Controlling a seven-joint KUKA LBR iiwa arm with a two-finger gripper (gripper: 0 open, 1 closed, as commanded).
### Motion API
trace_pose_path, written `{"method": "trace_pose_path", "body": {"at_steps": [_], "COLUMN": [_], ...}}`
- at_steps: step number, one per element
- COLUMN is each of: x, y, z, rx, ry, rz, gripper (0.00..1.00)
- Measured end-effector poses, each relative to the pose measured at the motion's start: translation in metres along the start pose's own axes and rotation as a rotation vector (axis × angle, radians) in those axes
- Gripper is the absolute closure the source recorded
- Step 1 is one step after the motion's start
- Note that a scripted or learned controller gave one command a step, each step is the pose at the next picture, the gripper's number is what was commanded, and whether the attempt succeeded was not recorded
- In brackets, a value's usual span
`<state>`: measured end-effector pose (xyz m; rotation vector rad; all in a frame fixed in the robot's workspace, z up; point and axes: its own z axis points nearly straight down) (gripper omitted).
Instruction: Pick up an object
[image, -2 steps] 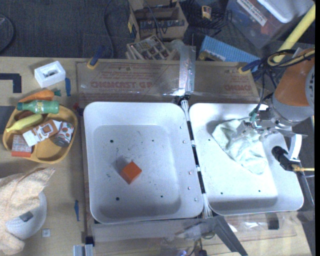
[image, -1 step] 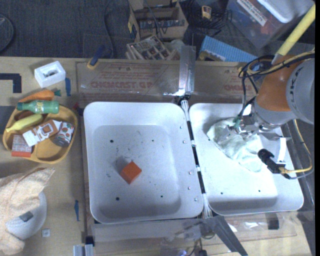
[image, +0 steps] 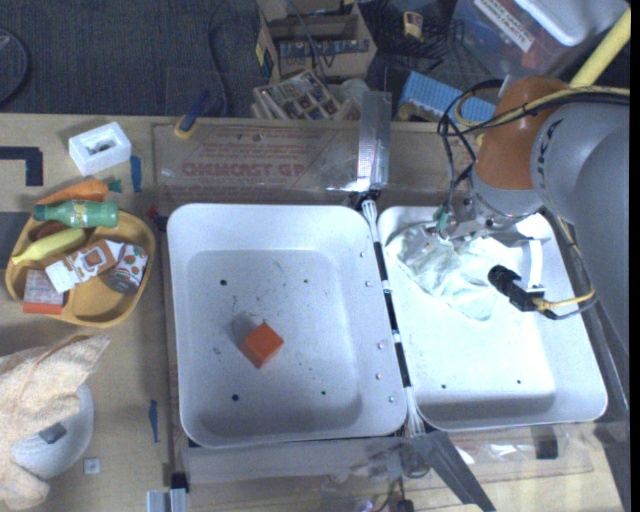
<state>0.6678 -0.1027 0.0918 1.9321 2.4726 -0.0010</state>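
An orange cube (image: 263, 344) lies in the left white bin (image: 200, 240), a little left of its middle. A crumpled pale, translucent bag-like object (image: 440, 268) rests in the right white bin (image: 500, 385) near its far left corner. My gripper (image: 447, 226) hangs low over the far edge of that crumpled object, under the orange wrist band. The wrist body hides the fingertips from above.
The grey arm (image: 585, 150) with its cables crosses the right bin's far right side. A yellow bowl (image: 100, 300) of toy food sits left of the bins, with a cloth (image: 40, 400) below it. A clear plastic sheet (image: 260, 165) lies behind the left bin.
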Motion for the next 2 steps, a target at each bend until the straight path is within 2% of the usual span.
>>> {"method": "trace_pose_path", "body": {"at_steps": [2], "x": [0.0002], "y": [0.0001], "z": [0.0], "rx": [0.0], "ry": [0.0], "rz": [0.0], "gripper": [0.0]}}
